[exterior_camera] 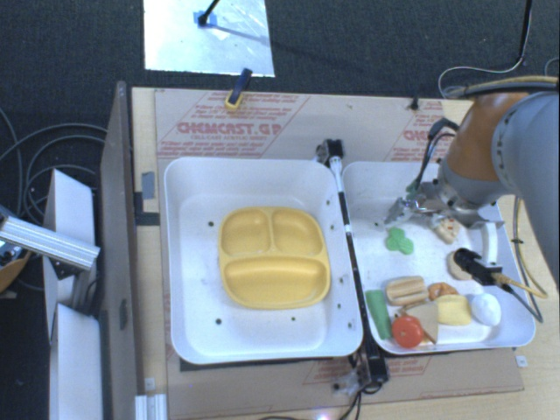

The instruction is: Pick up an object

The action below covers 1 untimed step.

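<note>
The pick had not yet been made. The hand (405, 211) hung low over the upper part of the right bin (367, 182), reached in from the right. Nothing could be seen between its tips, and whether it was spread or pressed together could not be told from this slant.

The nearest candidate, a green piece (400, 241), lay on the bin floor just below the hand, apparently apart from it. A small tan piece (448, 229) sat close beside the wrist. The remaining toys were crowded along the bin's lower edge: a bread roll (406, 289), a green stick (378, 311), a red tomato (408, 331), a yellow cheese wedge (453, 310) and a white egg (484, 308). All rested in the bin; none was lifted.

The left bin (192, 191) held a yellow divided plate (273, 256), well apart from the hand.

By this showing, the approach looked under way at most. Closing on an object and raising it were still left to do.
</note>
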Each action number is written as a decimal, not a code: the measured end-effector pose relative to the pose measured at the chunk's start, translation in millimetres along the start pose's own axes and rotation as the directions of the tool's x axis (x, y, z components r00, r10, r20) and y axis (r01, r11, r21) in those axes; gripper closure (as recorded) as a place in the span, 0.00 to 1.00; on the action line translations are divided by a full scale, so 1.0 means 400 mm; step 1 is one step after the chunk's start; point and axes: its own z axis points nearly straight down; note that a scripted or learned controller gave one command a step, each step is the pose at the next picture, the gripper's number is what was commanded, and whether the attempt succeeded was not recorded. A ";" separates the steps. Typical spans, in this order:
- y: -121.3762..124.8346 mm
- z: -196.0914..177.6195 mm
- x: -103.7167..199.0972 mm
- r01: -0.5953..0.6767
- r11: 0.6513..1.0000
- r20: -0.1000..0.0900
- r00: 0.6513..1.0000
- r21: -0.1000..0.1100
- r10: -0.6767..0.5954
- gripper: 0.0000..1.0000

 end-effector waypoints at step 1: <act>-0.061 0.005 0.094 0.000 1.000 -0.005 1.000 0.013 0.000 0.00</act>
